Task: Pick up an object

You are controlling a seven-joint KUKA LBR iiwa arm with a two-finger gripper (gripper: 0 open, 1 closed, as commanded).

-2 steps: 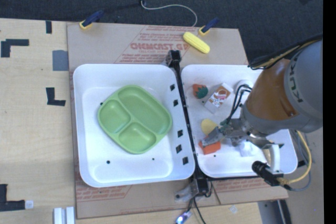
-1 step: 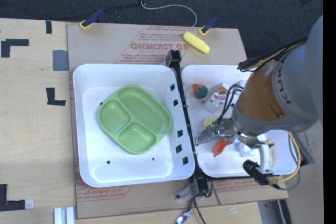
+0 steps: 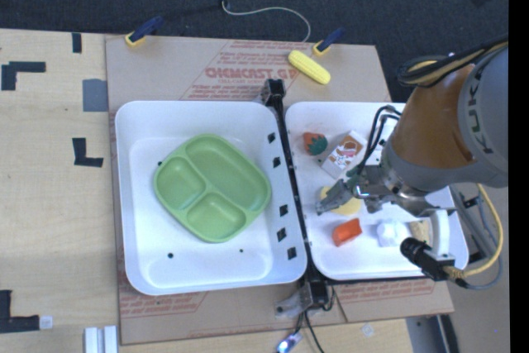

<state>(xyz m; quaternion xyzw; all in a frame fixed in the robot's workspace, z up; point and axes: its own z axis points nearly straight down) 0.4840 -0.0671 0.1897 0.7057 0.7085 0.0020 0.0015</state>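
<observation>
While my arm reaches in from the right over the right bin, my gripper sits low among the things there, and I cannot tell how its jaws stand. Nearest the front rim lie an orange block and a small white piece, close to each other. Just at my gripper is a yellow object, touching or nearly so. Beyond it lie a white packet and a red and green toy. Across the divider, the left bin holds a green divided plate. Farther off, a yellow corn cob rests on the cardboard.
</observation>
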